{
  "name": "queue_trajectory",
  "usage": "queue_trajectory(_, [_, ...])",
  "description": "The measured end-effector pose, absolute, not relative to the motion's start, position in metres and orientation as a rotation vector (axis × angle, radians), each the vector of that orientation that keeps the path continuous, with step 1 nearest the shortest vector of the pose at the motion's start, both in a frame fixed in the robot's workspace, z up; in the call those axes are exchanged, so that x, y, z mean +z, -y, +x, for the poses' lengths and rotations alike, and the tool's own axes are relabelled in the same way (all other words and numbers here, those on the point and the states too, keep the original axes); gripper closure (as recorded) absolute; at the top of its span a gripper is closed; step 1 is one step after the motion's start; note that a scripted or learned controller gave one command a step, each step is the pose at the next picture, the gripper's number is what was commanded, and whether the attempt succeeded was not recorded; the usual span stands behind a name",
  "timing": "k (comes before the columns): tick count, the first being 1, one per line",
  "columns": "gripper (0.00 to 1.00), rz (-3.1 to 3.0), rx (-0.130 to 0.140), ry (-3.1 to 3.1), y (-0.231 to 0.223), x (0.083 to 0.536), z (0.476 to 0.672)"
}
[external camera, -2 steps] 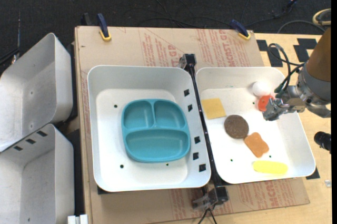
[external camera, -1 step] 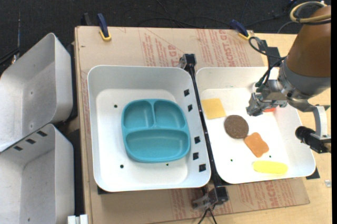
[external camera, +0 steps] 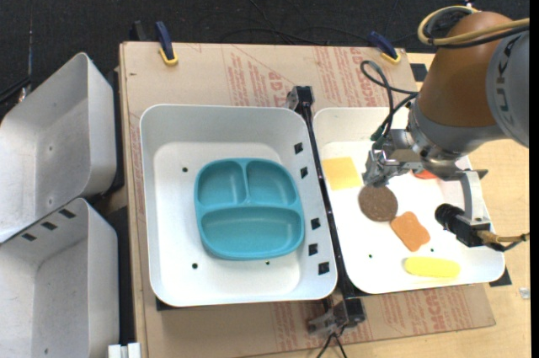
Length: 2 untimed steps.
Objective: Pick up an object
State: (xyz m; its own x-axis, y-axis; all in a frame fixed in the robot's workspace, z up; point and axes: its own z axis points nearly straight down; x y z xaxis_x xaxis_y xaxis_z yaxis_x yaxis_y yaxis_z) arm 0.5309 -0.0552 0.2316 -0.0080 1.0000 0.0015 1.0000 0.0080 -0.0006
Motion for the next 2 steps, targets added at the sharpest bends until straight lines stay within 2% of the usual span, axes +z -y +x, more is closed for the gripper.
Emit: queue_trajectory(2, [1.0, -2.212, -0.004, 2.231, -0.06, 0.243, 0.543])
